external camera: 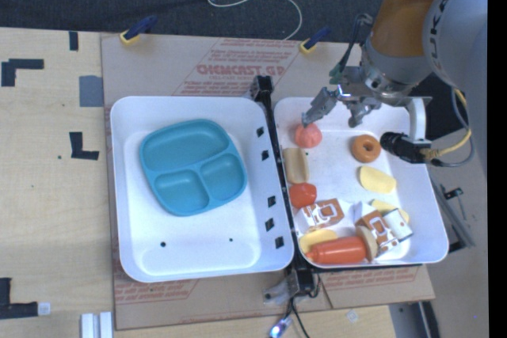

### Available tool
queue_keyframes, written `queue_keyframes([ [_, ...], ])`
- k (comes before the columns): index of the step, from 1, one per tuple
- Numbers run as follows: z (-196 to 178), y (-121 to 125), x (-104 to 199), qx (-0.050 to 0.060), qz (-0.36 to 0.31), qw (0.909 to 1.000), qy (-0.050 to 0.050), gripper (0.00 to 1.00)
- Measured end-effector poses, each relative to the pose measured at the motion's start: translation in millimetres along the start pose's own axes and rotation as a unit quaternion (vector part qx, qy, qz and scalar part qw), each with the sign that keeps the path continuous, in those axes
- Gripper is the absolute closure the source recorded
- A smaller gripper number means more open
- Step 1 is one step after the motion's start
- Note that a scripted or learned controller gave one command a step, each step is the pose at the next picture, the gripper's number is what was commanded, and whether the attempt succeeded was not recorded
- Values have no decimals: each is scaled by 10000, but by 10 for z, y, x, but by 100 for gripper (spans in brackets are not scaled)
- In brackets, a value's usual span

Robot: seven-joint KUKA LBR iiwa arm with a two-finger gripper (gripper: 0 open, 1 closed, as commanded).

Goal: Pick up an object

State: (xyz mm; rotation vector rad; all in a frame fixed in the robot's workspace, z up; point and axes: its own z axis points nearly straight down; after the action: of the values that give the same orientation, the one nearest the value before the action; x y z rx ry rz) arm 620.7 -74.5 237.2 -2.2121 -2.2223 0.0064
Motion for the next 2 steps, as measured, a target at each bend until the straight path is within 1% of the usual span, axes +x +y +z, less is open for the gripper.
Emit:
queue_keyframes([
  [1,-1433,-221,1084,-107,-49,9999,15,0],
  [2,-1433,-223,1011,-30,8,10000,-12,100],
])
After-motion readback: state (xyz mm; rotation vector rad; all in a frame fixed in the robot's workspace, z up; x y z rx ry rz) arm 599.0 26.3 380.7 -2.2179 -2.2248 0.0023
